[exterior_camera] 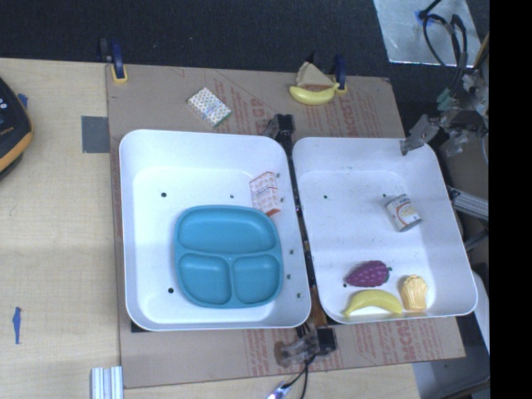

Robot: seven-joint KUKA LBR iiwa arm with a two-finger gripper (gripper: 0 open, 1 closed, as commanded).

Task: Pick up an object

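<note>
The right bin (432,173) holds a small grey and white can (403,212) lying on its side, a purple bunch of grapes (367,273), a yellow banana (374,303) and a pale yellow corn-like piece (413,293) near its front edge. In the left bin (137,165) a blue divided plate (228,255) lies flat, with a small red and white carton (266,194) just behind it. My gripper (418,137) hangs at the back right corner of the right bin, well behind the can and apart from every object.
On the cardboard behind the bins lie another banana (313,92) and a patterned packet (209,106). A black and orange device (10,127) sits at the far left. Cables and metal parts (453,32) crowd the top right.
</note>
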